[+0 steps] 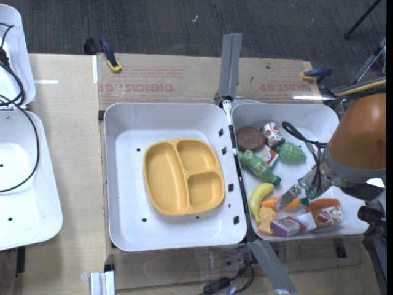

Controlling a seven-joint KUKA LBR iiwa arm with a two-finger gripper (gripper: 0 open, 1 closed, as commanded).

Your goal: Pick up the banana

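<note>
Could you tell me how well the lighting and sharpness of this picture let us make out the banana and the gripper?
Camera view: even light, soft shadows; the banana is sharp and plainly lit; the gripper is small and dim under the arm; the right bin shows slight glare.

Bright, even overhead light with soft shadows and mild blur.

The two shallow white plastic bins (123, 183) glare almost to blank white (the left one most), while the yellow three-compartment plastic plate (184, 176) casts barely a shadow. The orange band of the grey arm (363, 134) looks soft and out of focus, and the dark floor at the top stays dim.
</note>
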